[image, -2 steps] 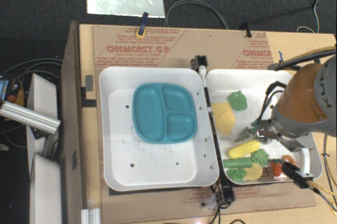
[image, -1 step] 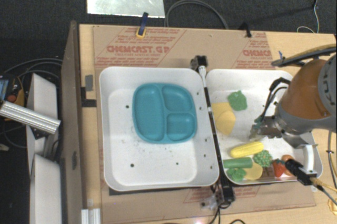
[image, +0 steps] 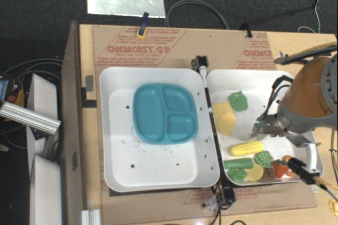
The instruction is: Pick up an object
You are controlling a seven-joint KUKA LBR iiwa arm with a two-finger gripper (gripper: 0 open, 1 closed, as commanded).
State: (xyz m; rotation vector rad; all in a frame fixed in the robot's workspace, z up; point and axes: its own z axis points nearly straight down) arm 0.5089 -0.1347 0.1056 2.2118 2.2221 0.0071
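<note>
While the arm [image: 311,97] reaches into the right bin [image: 253,78], the main hazard is crowding. Toy food lies packed along that bin's near edge: a corn cob [image: 246,149], a green knobbly piece [image: 263,158], a green pod [image: 237,163], a yellow slice [image: 254,172] and a red piece [image: 280,169], several touching one another. A descent among them could, in my judgement, wedge a finger between neighbours, push pieces aside or catch two at once. The bin's divider wall and near rim also leave little room for a clean closure on anything against them.

Two pieces lie freer, toward the bin's middle: a yellow lump [image: 226,119] by the divider and a green leafy piece [image: 238,101] just beyond it. These appear the safer targets.

The arm enters over the bin's right side, its orange band above the wrist, with the wrist angled down toward the bin floor. The hand [image: 266,128] sits low, between the leafy piece and the cob, just beyond the cob. Whether it is spread or pressed together cannot be told; nothing is seen between its fingers.

The left bin [image: 113,113] holds a teal divided plate [image: 165,113], well apart from the hand.
</note>
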